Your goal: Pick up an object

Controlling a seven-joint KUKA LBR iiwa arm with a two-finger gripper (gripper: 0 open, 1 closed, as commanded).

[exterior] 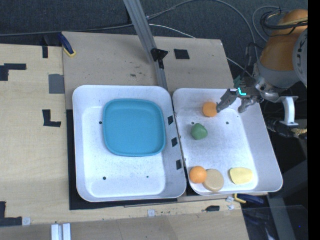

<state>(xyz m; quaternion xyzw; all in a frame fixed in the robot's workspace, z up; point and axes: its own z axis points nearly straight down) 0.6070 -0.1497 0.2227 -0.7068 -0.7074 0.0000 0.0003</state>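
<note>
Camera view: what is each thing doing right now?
gripper: jaws open, over the right bin, beside the upper orange ball, nothing held
green object: loose, mid-bin
lower orange ball: touching the tan disc
yellow piece: lying apart
blue plate: flat in the left bin

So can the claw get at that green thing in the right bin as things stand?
Probably yes. The green object lies by itself mid-bin, nothing over it, apart from the orange ball. The claw hovers just up and right of it.
</note>
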